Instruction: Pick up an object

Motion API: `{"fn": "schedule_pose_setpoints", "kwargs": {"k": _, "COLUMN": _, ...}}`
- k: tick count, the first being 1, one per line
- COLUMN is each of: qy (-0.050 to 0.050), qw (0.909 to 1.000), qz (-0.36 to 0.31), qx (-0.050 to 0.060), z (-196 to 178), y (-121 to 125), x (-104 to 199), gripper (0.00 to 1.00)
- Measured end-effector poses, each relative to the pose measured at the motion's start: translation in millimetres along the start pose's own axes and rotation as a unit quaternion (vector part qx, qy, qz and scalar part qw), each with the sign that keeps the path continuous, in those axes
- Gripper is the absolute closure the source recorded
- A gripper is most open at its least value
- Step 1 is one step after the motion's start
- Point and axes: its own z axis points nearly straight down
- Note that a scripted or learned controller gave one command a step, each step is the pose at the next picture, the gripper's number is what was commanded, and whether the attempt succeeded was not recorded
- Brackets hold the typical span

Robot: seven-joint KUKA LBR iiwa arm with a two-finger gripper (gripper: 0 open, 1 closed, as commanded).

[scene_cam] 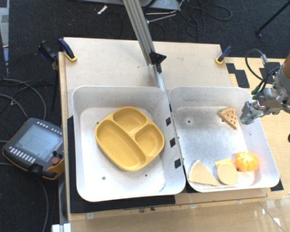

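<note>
- While the grey arm is reaching in from the right, the left white plastic bin (82, 144) is carrying a yellow three-compartment plastic plate (129, 138), which is lying flat near the bin's middle, well apart from the arm.
- A slanted silver metal pole (141, 25) is running down from the top of the view to the divide between the two bins.
- The right white plastic bin (203, 100) is holding the likelier pickings: a small tan triangular wedge with a speckled face (228, 117) is lying near its far right corner, and along its near edge a pale cream wedge (202, 174), a pale round slice (227, 173) and an orange round fruit (246, 162) are sitting close together.
- The end effector (246, 113) is hovering at the right rim of that bin, just beside the tan wedge, with nothing showing between its tips; whether it is released or clenched, I cannot tell.
- The tan wedge is lying just to the left of the end effector, its long axis running roughly from far-left to near-right, so it is looking like the nearest candidate by my judgement; a short shift leftward and down would probably be putting the tool over it.
- The wooden surface (116, 62) under the bins is showing clamps at its far corners.
</note>
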Motion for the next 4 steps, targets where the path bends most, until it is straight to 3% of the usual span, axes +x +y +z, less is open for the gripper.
{"fn": "schedule_pose_setpoints", "kwargs": {"k": 1, "qy": 0.001, "qw": 1.0, "qz": -0.002, "qx": 0.002, "z": 4, "y": 12, "x": 53, "gripper": 1.0}}
{"fn": "schedule_pose_setpoints", "kwargs": {"k": 4, "qy": 0.002, "qw": 1.0, "qz": -0.002, "qx": 0.003, "z": 35, "y": 10, "x": 194, "gripper": 1.0}}
